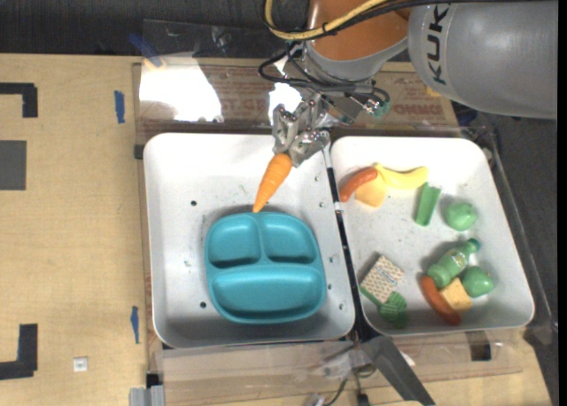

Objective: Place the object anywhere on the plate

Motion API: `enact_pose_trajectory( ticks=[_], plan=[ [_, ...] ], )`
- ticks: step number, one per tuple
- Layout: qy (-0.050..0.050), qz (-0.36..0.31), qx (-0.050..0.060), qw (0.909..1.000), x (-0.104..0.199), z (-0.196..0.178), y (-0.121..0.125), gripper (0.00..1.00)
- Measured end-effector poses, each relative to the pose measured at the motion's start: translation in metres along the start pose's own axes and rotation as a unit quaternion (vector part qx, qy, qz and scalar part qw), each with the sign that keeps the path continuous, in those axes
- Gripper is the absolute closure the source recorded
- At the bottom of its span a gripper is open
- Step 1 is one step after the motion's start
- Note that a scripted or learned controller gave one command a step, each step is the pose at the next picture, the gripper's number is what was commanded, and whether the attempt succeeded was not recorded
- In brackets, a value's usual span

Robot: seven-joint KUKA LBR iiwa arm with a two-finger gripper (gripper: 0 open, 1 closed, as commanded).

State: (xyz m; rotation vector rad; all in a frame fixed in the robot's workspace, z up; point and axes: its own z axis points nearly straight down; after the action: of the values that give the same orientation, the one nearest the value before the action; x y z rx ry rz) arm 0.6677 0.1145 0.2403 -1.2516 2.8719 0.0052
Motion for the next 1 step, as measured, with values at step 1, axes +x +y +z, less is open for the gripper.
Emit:
enact_pose_trajectory(
  ticks=[1],
  plan=[
    [0.003,-0.13,-0.001,0.9916,0.0241,0.0535,0.0392,1.0]
  ],
)
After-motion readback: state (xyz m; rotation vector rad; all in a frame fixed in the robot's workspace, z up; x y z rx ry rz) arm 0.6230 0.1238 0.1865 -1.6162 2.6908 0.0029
